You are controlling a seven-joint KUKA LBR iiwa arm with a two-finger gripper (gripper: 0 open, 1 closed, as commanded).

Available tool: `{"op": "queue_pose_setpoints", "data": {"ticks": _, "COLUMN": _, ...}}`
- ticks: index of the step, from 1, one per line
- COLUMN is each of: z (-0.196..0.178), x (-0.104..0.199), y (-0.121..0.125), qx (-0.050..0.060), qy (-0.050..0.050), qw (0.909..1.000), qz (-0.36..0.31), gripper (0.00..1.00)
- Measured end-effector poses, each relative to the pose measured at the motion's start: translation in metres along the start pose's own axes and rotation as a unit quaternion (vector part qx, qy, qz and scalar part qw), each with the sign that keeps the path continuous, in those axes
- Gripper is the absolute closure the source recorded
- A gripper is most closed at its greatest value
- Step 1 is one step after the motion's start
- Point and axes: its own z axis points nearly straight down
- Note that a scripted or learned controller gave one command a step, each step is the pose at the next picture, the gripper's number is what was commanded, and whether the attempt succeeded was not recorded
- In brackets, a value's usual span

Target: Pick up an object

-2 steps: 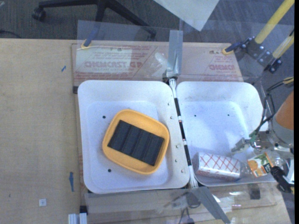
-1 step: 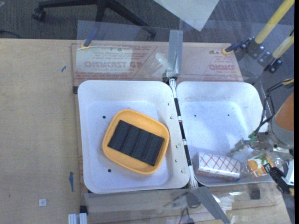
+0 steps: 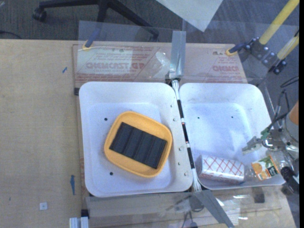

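target: red-and-white lattice-printed carton (image 3: 222,169), right bin (image 3: 223,106) front | handling: probably light, stiff, crushable; grip across short sides | hand (image 3: 259,144): grip state cannot be told, nearby

arm enters at the right edge, low in the view. gripper (image 3: 259,144) sits at the right side, its metal fingers (image 3: 250,146) pointing left. nothing seen between them. finger spacing unclear.
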Motion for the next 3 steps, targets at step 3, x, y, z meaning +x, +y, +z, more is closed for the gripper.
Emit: {"op": "queue_pose_setpoints", "data": {"ticks": 3, "z": -0.061, "x": 0.012, "y": 0.001, "qx": 0.0, "qy": -0.002, "qw": 0.9998, "qz": -0.02, "gripper": 0.0}}
